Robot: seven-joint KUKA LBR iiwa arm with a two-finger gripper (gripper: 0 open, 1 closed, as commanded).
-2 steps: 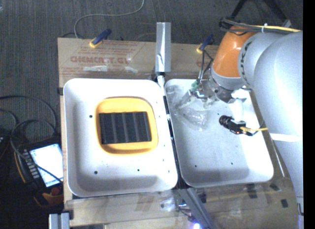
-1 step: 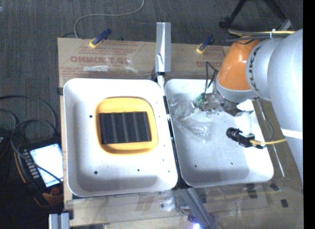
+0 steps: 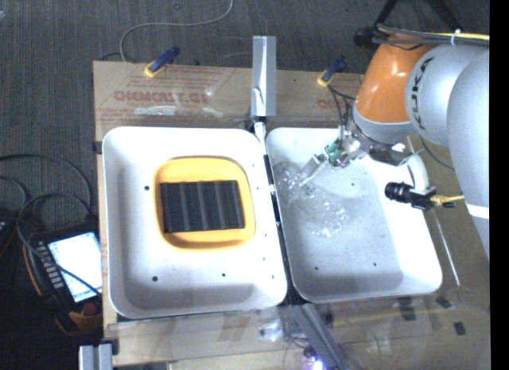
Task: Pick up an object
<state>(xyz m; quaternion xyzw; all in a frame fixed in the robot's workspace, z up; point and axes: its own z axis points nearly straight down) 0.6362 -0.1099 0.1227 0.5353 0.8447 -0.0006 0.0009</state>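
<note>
A yellow block with a black ribbed top (image 3: 203,204) lies flat in the middle of the left bin (image 3: 127,273). In the right bin (image 3: 398,273), a crumpled clear plastic piece (image 3: 316,201) rests left of centre and is hard to make out against the white floor. My gripper (image 3: 336,156) hangs low over the right bin's back part, just up and to the right of the clear plastic. A thin clear strip (image 3: 308,171) runs from the gripper's tip toward the plastic. Whether it is gripped I cannot tell.
A black plug on a cable (image 3: 404,193) juts over the right bin's right side. An upright metal post (image 3: 263,82) stands behind the divide between the bins. Two clamps (image 3: 161,60) (image 3: 331,71) sit on the back board. The grey and orange arm (image 3: 445,98) fills the upper right.
</note>
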